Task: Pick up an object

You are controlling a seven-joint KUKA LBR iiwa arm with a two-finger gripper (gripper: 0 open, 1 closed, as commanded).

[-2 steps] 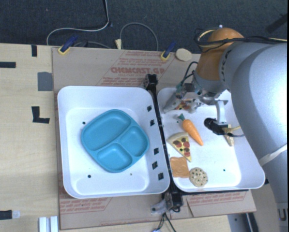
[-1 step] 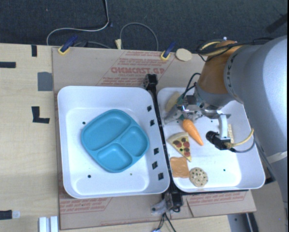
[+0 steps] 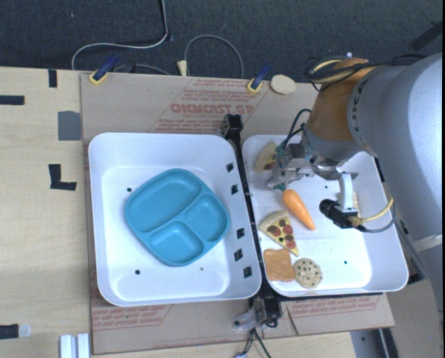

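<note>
In the right bin (image 3: 371, 263) lie an orange carrot (image 3: 299, 208), a pizza slice (image 3: 280, 232), a piece of toast (image 3: 279, 265), a cookie (image 3: 308, 273) and a pale yellow piece (image 3: 265, 157) near the bin's far left corner. My gripper (image 3: 283, 174) reaches down from the right, just above the carrot's upper end and right of the pale piece. I see nothing held between its fingers.
The left bin (image 3: 106, 200) holds a blue divided plate (image 3: 178, 216). A tan disc (image 3: 282, 85) lies on the cardboard behind the bins. Cables run along the back. The grey arm (image 3: 401, 125) covers the right bin's far right side.
</note>
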